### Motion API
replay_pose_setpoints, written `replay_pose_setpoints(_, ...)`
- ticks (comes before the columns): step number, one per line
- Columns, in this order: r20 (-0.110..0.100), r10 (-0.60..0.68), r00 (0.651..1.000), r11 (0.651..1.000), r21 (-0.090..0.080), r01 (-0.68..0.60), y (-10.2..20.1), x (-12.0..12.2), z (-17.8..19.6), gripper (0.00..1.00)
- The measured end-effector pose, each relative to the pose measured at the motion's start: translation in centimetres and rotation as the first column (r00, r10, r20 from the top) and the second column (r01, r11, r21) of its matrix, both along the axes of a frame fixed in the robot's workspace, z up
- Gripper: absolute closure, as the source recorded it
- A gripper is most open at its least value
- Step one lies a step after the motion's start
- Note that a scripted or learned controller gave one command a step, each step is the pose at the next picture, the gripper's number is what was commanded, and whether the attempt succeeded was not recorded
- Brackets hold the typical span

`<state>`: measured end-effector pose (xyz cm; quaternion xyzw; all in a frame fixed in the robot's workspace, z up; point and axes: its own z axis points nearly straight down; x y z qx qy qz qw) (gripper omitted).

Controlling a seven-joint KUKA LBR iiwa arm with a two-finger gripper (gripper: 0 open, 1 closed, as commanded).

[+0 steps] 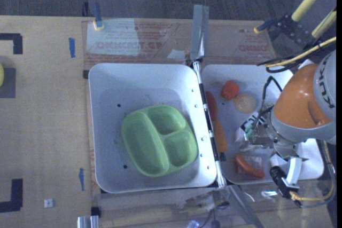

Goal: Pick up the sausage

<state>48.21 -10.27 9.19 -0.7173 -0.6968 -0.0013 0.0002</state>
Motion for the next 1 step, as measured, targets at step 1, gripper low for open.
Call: replay_pose_setpoints(1, 0.000, 0.000, 1.000, 1.000, 0.000, 0.000, 0.00, -0.01, 0.00, 0.00)
